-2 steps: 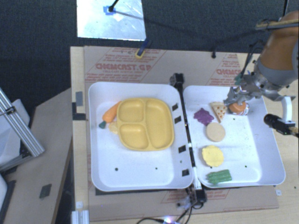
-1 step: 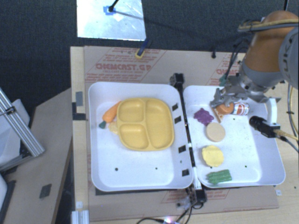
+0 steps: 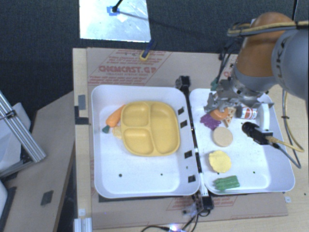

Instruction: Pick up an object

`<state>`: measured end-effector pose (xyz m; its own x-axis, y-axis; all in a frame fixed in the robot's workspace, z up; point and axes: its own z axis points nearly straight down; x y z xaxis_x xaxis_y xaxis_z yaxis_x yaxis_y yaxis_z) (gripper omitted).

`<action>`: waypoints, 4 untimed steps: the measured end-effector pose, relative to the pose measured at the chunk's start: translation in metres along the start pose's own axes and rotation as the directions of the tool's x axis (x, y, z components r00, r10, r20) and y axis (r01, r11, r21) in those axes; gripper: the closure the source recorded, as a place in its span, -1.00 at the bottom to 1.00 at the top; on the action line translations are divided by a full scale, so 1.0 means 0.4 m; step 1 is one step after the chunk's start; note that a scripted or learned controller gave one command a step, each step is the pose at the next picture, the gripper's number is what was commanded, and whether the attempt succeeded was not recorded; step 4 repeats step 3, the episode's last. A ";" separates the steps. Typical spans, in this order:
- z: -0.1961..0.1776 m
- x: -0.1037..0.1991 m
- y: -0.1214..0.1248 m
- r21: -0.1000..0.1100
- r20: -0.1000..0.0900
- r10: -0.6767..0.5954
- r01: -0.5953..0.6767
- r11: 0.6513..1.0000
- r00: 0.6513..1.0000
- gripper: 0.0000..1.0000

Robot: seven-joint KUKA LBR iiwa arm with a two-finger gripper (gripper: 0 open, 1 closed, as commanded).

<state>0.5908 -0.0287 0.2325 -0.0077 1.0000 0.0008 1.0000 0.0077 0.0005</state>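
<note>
From my seat I've got the gripper (image 3: 221,105) down over the far left corner of the right bin (image 3: 277,175), and honestly I can't tell how its business end stands. Right under it sits a small orange piece (image 3: 220,114), rounded and partly covered, touching a purple bunch (image 3: 209,121) on its left. Nearer me there's a tan disc (image 3: 223,137), a yellow lump (image 3: 219,161) and a green thing (image 3: 226,182). The left bin (image 3: 104,178) has a yellow divided plate (image 3: 146,128) with a carrot (image 3: 114,116) tucked against its left edge.
</note>
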 end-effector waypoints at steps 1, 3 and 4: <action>-0.007 0.152 -0.026 0.000 -0.002 -0.003 0.003 1.000 1.000 1.00; -0.004 0.283 -0.043 -0.001 0.000 0.002 -0.002 1.000 1.000 1.00; -0.004 0.283 -0.043 -0.001 0.000 0.002 -0.002 1.000 1.000 1.00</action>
